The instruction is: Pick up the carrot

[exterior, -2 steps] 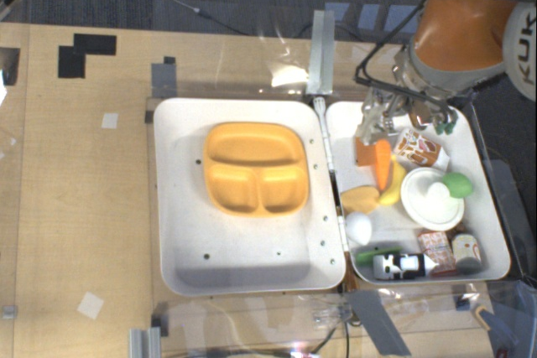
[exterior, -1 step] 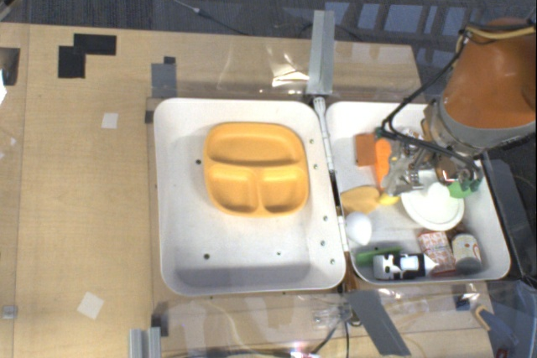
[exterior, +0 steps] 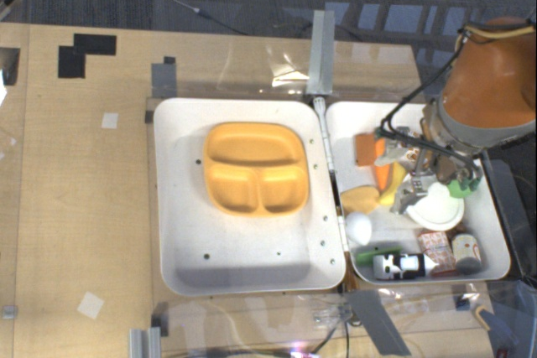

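Yellow tray (exterior: 256, 167) sits in left bin (exterior: 176, 205). Right bin (exterior: 499, 251) holds egg (exterior: 359, 226), bottle (exterior: 394, 263), white lid (exterior: 437, 208), two small cans (exterior: 451, 251) along the near side.

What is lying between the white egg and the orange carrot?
A yellowish potato-like piece lies between the egg and the carrot, seen in the camera view.

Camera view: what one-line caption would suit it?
Robot arm lowers its gripper beside the carrot in the cluttered right bin.
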Tool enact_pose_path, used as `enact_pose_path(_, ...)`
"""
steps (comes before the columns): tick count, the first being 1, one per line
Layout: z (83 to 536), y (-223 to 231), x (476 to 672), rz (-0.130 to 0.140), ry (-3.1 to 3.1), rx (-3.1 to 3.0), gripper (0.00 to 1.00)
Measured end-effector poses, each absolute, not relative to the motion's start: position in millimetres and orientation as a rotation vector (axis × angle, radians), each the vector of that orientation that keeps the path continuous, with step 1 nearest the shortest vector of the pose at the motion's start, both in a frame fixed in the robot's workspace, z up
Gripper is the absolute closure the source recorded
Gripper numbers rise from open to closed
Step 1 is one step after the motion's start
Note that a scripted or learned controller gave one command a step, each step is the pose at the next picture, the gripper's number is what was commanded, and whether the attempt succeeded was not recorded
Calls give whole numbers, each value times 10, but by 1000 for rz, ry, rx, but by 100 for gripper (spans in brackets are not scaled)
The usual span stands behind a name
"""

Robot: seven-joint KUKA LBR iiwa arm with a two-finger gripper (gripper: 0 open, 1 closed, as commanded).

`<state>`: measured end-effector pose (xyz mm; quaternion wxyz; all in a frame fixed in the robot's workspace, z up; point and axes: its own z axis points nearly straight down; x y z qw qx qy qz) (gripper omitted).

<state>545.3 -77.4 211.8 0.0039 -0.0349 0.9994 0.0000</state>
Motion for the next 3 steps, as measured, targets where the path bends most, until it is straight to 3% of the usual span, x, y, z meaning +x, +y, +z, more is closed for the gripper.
enact_pose_path(1,998,-871,5855,-2,3124,-76,0)
enact_pose_path(2,1096,-853,5868,-1,3120,-84,100)
enact_pose_path(3,1882,-743,5876,2,3104,385,100)
